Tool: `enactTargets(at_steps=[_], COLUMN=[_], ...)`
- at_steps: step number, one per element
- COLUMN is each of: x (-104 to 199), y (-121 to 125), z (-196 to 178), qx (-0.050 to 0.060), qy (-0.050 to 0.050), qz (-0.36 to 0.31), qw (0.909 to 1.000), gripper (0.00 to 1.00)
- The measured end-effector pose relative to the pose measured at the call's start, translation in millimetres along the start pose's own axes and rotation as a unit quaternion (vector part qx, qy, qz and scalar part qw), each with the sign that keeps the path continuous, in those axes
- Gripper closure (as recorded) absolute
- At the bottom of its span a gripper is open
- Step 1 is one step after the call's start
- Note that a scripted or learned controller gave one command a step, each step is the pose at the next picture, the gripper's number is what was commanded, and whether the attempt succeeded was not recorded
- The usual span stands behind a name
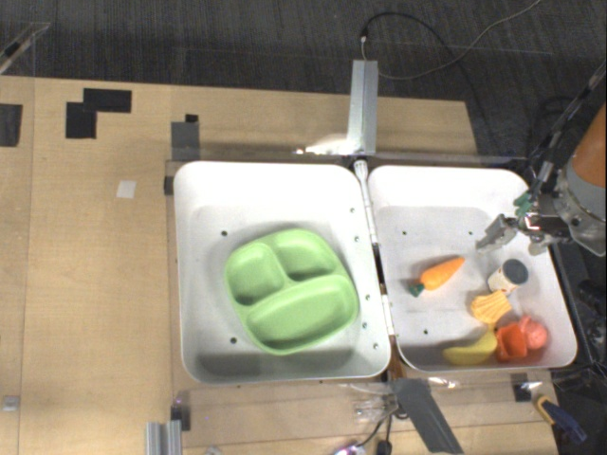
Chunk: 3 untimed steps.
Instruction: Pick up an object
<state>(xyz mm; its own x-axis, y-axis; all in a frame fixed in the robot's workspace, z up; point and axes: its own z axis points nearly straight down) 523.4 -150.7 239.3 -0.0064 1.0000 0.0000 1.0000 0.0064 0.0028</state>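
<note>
Wooden tabletop (85,282) with two white bins side by side, dark carpet behind it. Left bin (204,207) has a green divided plate (289,290) sitting in the middle. Right bin (427,197) is where the toys are: an orange carrot (440,274) lying near the centre, a small white cup with a dark top (508,275) to its right, a yellow ridged piece (492,305) just below that, then a banana (472,352) and a red tomato-ish thing (520,338) bunched in the near right corner. Gripper (512,227) comes in from the right, hovering over the bin's right side just above the cup, fingers spread apart with nothing between them.
</note>
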Motion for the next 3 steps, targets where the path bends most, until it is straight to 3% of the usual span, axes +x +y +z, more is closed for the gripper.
enactTargets(at_steps=[1, 2, 3], x=[36, 38, 82], y=[35, 37, 63], z=[147, 136, 37], qx=[-0.002, -0.005, -0.001], qy=[0.0, 0.0, 0.0], qz=[0.018, 0.018, 0.107], qw=[0.9998, 0.9998, 0.9942], gripper=[0.0, 1.0, 1.0])
